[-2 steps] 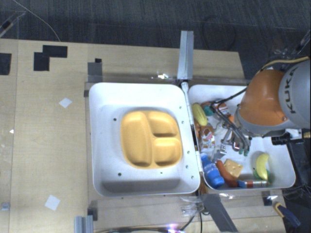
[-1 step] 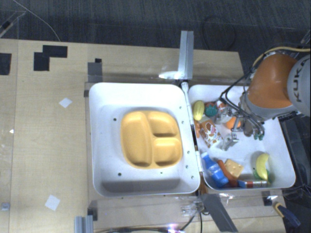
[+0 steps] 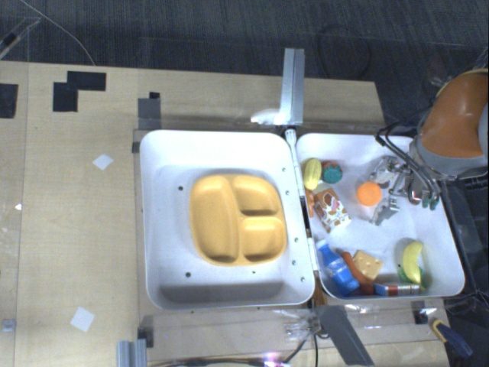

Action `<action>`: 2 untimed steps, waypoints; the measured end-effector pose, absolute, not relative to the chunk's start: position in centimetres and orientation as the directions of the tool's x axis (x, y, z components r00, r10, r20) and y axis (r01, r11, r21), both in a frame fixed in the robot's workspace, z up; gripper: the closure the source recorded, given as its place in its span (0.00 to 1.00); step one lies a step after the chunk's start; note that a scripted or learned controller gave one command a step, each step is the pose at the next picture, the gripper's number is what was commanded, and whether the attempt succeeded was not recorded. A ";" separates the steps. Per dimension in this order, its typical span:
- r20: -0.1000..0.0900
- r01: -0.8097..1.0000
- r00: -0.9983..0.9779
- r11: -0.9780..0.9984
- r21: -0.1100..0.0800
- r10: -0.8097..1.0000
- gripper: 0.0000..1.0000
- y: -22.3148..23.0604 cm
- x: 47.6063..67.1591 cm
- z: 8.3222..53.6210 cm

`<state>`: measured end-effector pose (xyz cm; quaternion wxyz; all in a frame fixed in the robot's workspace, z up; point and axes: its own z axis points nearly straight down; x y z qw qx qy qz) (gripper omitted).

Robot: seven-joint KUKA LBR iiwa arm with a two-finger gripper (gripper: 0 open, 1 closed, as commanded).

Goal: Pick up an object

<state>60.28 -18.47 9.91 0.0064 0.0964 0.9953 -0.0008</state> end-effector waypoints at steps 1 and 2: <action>-0.024 0.185 -0.982 0.983 0.001 0.185 1.00 -18.3 60.6 11.2; -0.010 0.311 -0.950 0.950 0.002 0.311 1.00 -16.8 56.2 14.8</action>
